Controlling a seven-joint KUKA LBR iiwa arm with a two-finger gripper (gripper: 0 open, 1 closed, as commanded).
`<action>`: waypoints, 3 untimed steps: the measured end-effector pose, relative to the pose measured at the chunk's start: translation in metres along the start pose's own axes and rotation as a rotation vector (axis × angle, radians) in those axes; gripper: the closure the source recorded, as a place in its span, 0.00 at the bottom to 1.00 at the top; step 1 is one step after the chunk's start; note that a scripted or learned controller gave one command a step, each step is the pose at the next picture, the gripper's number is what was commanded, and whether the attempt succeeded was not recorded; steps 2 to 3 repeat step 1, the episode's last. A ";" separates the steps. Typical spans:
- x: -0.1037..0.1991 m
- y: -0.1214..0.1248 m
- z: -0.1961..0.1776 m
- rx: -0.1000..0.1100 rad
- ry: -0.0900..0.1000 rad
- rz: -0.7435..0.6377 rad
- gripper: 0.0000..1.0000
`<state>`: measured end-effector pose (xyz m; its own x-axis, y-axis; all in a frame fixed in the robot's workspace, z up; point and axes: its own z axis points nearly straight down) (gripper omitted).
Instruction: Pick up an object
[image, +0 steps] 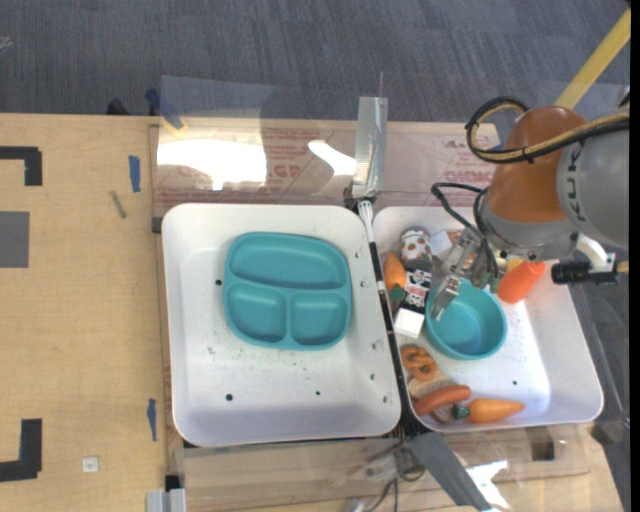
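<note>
The right white bin (565, 375) holds a teal bowl (468, 328) and several small toys. Among them are an orange carrot (493, 408), a red sausage (440, 398), a brown pretzel-like piece (418, 362) and a white block (408, 322). An orange piece (396, 272) and a black-and-white item (419, 286) lie by the bin's left wall. My gripper (455, 278) hangs low over the bowl's upper-left rim, beside the black-and-white item. I see nothing clearly held in it. The arm's grey and orange wrist (530, 180) covers the bin's far right corner.
The left white bin (190, 380) holds a teal divided plate (288, 290). An orange toy (518, 280) sits right of the gripper, partly under the arm. A clear plastic wall (370, 150) stands behind the divider between the bins. Black cables (490, 120) loop near the wrist.
</note>
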<state>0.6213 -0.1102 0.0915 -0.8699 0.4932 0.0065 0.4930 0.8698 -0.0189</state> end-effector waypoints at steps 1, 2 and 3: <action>0.057 -0.084 0.003 -0.020 -0.020 0.027 0.00; 0.057 -0.084 0.003 -0.020 -0.020 0.027 0.00; 0.057 -0.084 0.003 -0.020 -0.020 0.027 0.00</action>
